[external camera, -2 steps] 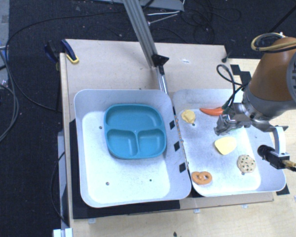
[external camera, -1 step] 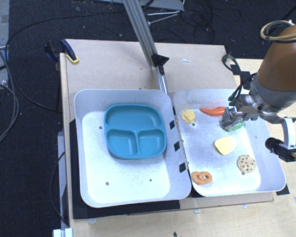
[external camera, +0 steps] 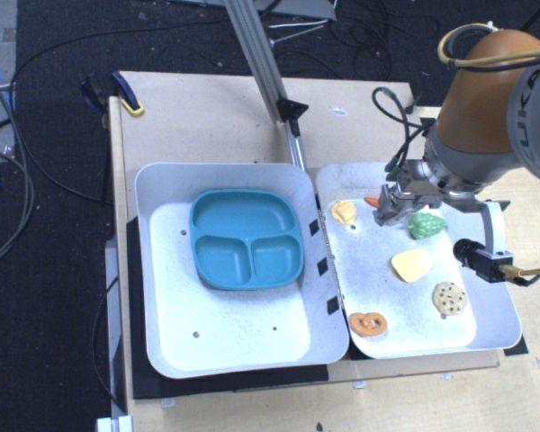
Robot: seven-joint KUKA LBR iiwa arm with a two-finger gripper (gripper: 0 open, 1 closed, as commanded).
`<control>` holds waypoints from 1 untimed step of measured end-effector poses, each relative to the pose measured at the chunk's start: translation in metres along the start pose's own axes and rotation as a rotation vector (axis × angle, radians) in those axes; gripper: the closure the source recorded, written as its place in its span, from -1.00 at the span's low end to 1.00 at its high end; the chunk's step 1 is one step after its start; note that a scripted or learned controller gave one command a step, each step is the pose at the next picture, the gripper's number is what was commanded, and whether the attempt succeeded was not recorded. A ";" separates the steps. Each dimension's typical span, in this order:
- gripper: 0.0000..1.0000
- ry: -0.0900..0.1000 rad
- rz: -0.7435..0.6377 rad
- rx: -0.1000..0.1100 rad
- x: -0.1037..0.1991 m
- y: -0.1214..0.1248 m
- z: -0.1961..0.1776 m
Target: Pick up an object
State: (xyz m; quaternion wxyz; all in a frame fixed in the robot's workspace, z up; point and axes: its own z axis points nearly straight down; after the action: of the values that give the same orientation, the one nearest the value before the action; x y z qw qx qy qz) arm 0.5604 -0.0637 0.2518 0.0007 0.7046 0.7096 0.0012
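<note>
Gripper over the right bin's toy food

The gripper [external camera: 396, 207], whose opening I cannot tell, hangs in the right bin [external camera: 495, 331] beside a green toy vegetable [external camera: 427, 226], near a yellow piece [external camera: 344, 212].

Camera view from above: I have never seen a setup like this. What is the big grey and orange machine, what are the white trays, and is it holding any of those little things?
This single camera looks down at a slant on a wooden bench. The grey and orange machine is a robot arm reaching in from the picture's right. Its gripper is low over the right bin, beside a green toy.

The left bin holds a blue divided plate. The right bin holds small toy foods: a pale yellow piece, a yellow wedge, a cookie, a pretzel and something orange by the gripper.

I cannot tell from here whether it holds anything.
</note>
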 end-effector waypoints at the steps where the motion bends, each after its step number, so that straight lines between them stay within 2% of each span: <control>1: 1.00 0.000 0.000 0.002 0.054 0.018 0.015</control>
State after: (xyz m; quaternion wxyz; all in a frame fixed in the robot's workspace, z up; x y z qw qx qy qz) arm 0.5778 -0.0094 0.2367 0.0001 0.7045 0.7097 0.0005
